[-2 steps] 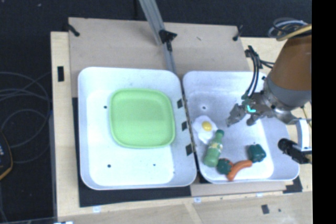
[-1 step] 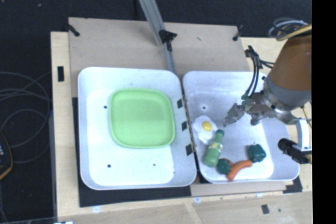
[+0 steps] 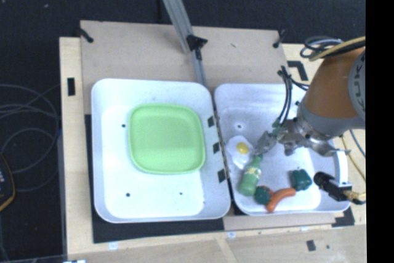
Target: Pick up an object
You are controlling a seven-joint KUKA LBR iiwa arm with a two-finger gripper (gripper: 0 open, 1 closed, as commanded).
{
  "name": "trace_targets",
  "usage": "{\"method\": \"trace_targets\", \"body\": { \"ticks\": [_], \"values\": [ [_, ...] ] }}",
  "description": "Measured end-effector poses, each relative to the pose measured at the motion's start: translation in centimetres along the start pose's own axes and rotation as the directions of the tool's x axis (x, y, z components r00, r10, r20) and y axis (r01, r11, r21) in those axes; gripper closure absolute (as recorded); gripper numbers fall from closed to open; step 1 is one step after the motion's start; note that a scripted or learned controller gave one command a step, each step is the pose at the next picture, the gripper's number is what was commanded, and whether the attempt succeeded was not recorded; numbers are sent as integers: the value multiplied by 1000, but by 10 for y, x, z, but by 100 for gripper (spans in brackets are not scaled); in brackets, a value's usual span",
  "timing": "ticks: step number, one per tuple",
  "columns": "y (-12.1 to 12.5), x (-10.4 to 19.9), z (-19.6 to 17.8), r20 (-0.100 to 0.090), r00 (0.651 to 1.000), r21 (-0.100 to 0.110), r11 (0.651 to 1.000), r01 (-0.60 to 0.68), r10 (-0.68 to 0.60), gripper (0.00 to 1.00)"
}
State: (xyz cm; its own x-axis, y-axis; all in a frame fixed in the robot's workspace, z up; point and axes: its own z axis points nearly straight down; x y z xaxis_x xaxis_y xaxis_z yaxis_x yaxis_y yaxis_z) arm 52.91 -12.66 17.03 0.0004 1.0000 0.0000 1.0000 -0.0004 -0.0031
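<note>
1. Pincer [image 3: 266, 143] placement is seen over the right bin [image 3: 246, 98], just above and to the right of the fried egg toy [image 3: 239, 148]; whether it is apart or together cannot be told at this size, and nothing is seen held in it.
2. The nearest candidate is judged to be the green bottle [image 3: 250, 177], which lies tilted just below the pincer, its neck pointing up toward it and its base toward the bin's front wall.
3. The bottle is judged to be light, stiff plastic, smooth and rounded, so slipping is likely; a hold across the narrower neck or the mid-body would be preferred to the wide base.
4. The egg toy, touching or nearly touching the bottle's neck, is flat and would be hard to pinch from above.
5. Further out, a dark green lump [image 3: 263, 195], an orange carrot-like piece [image 3: 281, 196] and a teal block [image 3: 301, 179] are crowded along the front of the bin.
6. The arm [image 3: 335, 92] is bent down from the right, its orange band above the wrist.
7. A green plate [image 3: 166, 138] lies in the left bin [image 3: 111, 151], well apart.
</note>
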Motion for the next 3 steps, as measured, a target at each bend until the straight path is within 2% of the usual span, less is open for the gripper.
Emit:
{"method": "trace_targets", "body": {
  "ticks": [1, 2, 3],
  "values": [
    [0, 1, 63, 0, 1000, 2, 1000, 0, 0, 0],
    [1, 0, 68, 1, 1000, -6, 1000, -1, 1, 0],
    [1, 0, 58, 0, 1000, -8, 1000, -2, 2, 100]
  ]
}}
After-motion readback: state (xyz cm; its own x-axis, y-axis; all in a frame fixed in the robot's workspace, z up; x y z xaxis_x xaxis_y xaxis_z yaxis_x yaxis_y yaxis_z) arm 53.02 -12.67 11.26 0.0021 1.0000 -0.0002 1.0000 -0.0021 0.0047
